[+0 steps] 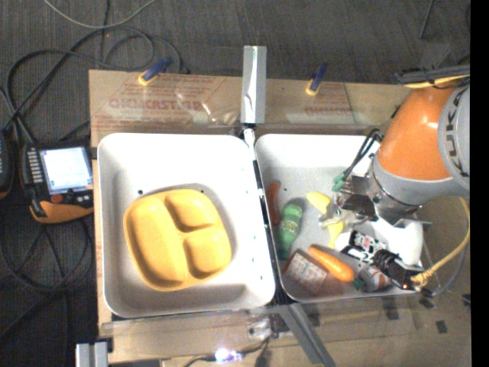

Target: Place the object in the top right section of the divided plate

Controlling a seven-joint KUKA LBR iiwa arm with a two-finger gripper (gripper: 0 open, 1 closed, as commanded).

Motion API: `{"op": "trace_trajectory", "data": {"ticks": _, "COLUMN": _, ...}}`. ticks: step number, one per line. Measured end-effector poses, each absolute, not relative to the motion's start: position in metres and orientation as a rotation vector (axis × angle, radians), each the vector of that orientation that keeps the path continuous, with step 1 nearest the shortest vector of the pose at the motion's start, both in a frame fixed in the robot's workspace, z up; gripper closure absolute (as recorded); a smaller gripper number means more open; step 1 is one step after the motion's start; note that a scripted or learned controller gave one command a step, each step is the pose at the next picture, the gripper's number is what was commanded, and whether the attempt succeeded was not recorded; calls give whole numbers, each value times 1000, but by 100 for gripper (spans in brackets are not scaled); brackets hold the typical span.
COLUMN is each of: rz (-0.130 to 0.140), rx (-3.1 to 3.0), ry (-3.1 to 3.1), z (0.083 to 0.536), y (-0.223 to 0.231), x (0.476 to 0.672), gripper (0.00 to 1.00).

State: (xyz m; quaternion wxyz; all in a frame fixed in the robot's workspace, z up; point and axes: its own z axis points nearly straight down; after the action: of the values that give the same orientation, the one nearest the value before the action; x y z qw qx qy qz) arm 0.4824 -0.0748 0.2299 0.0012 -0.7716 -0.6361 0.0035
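Note:
The yellow divided plate lies in the left bin, with one long section on its left and two smaller ones on its right. My gripper is low over the right bin, reaching in from the right. Its tip is right beside a yellow item, touching or nearly so. Just left of that lies a green bottle. An orange carrot rests near the front on a brown packet. Nothing shows clearly between the fingers.
A thin red-orange item lies along the right bin's left wall. The arm's orange band and grey wrist cover the bin's right side. The wall between the bins runs between plate and objects. Cables and a small screen sit left of the bench.

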Motion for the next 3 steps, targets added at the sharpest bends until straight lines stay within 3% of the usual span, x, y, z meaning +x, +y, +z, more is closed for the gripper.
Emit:
{"op": "trace_trajectory", "data": {"ticks": 1, "rz": 10, "rx": -2572, "ry": -1806, "z": 386, "y": -54, "x": 484, "gripper": 100}}
{"op": "trace_trajectory", "data": {"ticks": 2, "rz": 11, "rx": -2700, "ry": -1606, "z": 432, "y": -60, "x": 484, "gripper": 100}}
{"op": "trace_trajectory", "data": {"ticks": 3, "rz": 10, "rx": -2922, "ry": -1158, "z": 433, "y": -48, "x": 484, "gripper": 100}}
